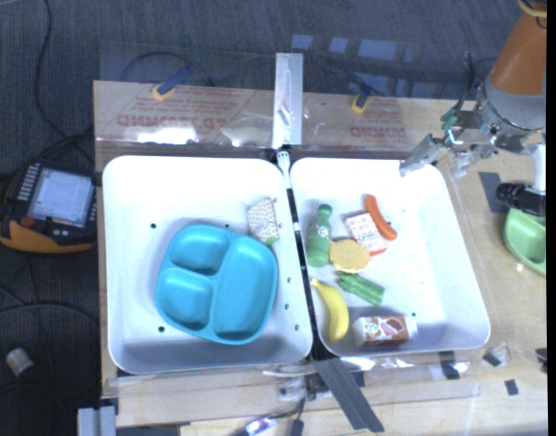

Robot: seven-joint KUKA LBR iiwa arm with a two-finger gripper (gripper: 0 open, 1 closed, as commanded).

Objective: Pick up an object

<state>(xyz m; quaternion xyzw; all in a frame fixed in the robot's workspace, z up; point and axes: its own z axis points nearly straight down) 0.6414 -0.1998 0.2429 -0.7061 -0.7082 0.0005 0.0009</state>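
Gripper [421,160] sat at 2 o'clock over the right bin's [467,271] corner; couldn't tell its state. Banana [332,308], carrot [381,217] and cookie [351,256] were huddled around 4 o'clock, so a blind grab could easily snag two or slip off.

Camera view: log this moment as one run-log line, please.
arm: over right bin's far right corner | gripper: nothing seen held | right bin: banana, sausage, cookie | left bin: blue tray
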